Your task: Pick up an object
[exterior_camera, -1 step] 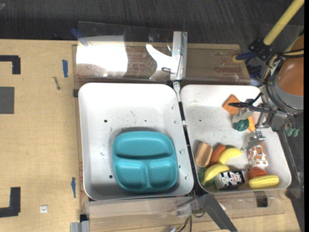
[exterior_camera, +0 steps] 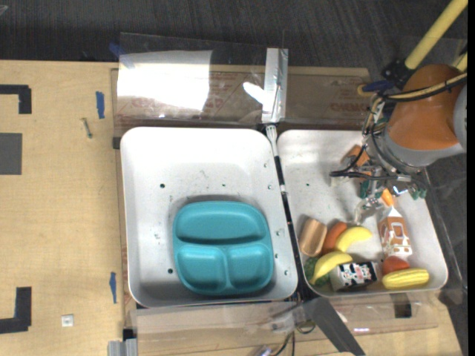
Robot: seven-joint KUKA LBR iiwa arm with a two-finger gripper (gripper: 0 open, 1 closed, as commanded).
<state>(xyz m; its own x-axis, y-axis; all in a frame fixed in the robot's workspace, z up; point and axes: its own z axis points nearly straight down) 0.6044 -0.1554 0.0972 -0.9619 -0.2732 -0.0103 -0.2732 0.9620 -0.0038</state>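
Objects for picking sit heaped in the near end of the right bin (exterior_camera: 319, 154), and the one my gripper (exterior_camera: 375, 188) is closest to is the small white carton with an orange label (exterior_camera: 394, 232), lying just below and slightly right of the fingertips as I look down. Its long axis seems to run roughly away from the gripper, toward the bin's near wall, though I judge that loosely at this slant. Beyond it from the gripper lie a red piece (exterior_camera: 395, 262) and a yellow corn-like piece (exterior_camera: 405, 278). Off to the gripper's lower left are a yellow banana shape (exterior_camera: 355, 237), an orange piece (exterior_camera: 335, 234), a tan bread-like roll (exterior_camera: 312, 236), a second yellow banana (exterior_camera: 329, 264) and a dark can with a white label (exterior_camera: 355, 274).

I cannot tell how the gripper is set, nor whether it touches or grips anything; the tangle of cables and dark parts under the orange wrist band (exterior_camera: 423, 124) hides that. It hangs over bare bin floor, near the pile's far edge.

With one arm, my next move would be a short reach toward the carton.

The left bin (exterior_camera: 141, 162) holds a teal divided tray (exterior_camera: 223, 247), well apart from the gripper.
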